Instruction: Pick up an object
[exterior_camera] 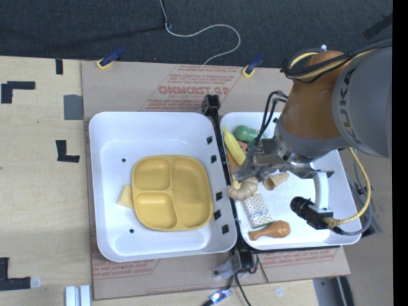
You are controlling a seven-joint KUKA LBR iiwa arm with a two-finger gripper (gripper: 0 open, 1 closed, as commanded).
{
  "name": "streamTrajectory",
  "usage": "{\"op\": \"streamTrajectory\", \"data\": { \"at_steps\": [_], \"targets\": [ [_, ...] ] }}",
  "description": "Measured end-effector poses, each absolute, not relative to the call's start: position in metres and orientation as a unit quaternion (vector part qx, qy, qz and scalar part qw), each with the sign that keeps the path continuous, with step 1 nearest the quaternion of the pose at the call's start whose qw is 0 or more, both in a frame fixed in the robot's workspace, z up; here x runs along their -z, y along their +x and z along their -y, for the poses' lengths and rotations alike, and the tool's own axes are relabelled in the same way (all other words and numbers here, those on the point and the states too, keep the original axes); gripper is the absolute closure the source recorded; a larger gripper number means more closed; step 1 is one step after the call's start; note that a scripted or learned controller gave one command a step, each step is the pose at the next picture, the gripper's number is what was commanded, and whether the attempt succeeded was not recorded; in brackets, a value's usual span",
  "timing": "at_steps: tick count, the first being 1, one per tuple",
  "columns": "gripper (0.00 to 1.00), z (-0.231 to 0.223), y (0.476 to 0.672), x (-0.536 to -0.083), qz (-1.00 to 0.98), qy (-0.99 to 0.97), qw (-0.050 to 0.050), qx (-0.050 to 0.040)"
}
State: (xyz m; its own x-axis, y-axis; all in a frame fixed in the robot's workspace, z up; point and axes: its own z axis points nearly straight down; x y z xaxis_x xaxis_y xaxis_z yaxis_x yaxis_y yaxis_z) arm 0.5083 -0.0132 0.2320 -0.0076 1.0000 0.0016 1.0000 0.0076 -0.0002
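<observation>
My gripper (pixel 250 168) hangs low over the left side of the right bin (pixel 341 178), right above a cluster of small toys. Just below it lies a tan, lumpy toy (pixel 243 190). A yellow banana-like piece (pixel 233 147) and a green piece (pixel 244 133) lie just beyond it toward the back. A small tan block (pixel 276 181) sits to its right. Nearer the front lie a white patterned packet (pixel 257 209) and an orange-brown drumstick-shaped toy (pixel 271 230). The wrist hides the fingertips.
The left bin (pixel 105 171) holds a yellow divided plate (pixel 172 192) with a pale yellow flat piece (pixel 124 197) tucked at its left edge. A black divider (pixel 220 152) separates the bins. A white cable (pixel 204 34) trails behind the bench.
</observation>
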Motion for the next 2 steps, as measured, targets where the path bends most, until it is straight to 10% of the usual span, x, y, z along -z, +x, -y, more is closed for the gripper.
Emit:
{"op": "streamTrajectory", "data": {
  "at_steps": [2],
  "targets": [
    [1.00,0.000,0.502,-0.220,0.708,-0.707,0.001,-0.0018]
  ]
}}
